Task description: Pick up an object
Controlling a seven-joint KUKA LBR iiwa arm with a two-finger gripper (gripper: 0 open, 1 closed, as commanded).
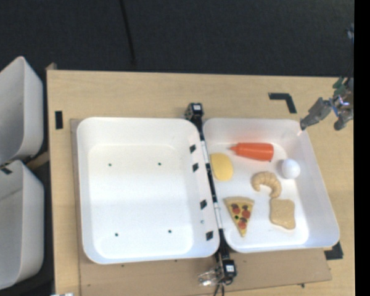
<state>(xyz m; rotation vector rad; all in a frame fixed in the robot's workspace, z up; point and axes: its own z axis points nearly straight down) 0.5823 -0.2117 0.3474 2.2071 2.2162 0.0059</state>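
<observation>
Lying in the right white plastic bin (314, 227), from near edge to far: tan toast slice (283, 214), pizza wedge (240, 214), curved croissant (267, 182), yellow oval (221, 166), white ball (290, 168), orange carrot (254, 151). Claw (328, 111) hovers beyond the bin's far right corner, presumably staged for approach; its opening cannot be told.

Robot lab bench, plywood board (142, 91), two white bins (86, 184), toy food, black floor
</observation>
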